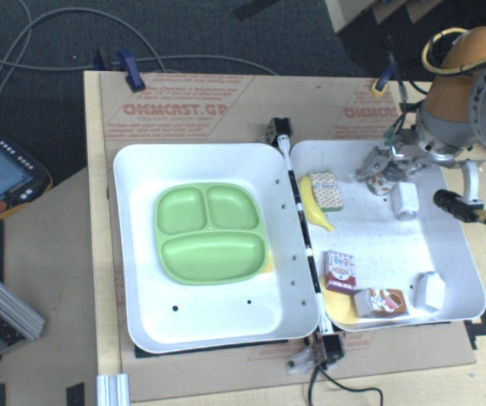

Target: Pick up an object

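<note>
Fingers hard to read against the white floor: apart or together, cannot tell, with nothing seen clamped between them. Gripper low over the upper part of the right bin, at the frame's upper right, hanging from the grey arm.

Nearest candidates to the frame's left of the tips: patterned packet and yellow banana, side by side against the bin's left wall, near but not touching the fingers. Banana's long axis running up-down in the frame, slightly curved, so probably a close across its width. Small white piece just below-right of the tips, closer yet.

Well apart, toward the lower edge: red-and-white carton, brown packet on a yellow piece, white block. Green divided plate in the left bin, farthest off.
</note>
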Controlling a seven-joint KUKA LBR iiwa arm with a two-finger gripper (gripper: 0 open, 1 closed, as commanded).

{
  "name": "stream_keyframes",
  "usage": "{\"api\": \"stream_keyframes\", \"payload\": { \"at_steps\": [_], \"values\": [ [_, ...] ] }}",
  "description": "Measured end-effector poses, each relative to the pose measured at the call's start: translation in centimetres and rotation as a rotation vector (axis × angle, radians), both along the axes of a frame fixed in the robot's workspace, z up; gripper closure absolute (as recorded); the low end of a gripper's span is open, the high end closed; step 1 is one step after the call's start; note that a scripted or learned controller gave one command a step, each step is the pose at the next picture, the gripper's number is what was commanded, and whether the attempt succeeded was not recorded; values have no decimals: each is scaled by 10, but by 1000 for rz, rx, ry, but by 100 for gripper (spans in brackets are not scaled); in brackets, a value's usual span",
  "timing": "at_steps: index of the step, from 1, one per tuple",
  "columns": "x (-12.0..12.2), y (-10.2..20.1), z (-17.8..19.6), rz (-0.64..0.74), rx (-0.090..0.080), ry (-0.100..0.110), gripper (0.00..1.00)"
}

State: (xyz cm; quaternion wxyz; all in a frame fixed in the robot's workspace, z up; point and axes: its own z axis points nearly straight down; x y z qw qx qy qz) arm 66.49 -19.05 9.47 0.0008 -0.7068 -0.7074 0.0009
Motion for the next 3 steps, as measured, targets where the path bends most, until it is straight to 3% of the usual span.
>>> {"api": "stream_keyframes", "payload": {
  "at_steps": [1, 2, 3],
  "values": [
    [2, 0, 12, 1, -3, -5, 100],
    [5, 67, 2, 0, -2, -10, 100],
    [-20, 147, 91, 1, 1, -4, 100]
  ]
}}
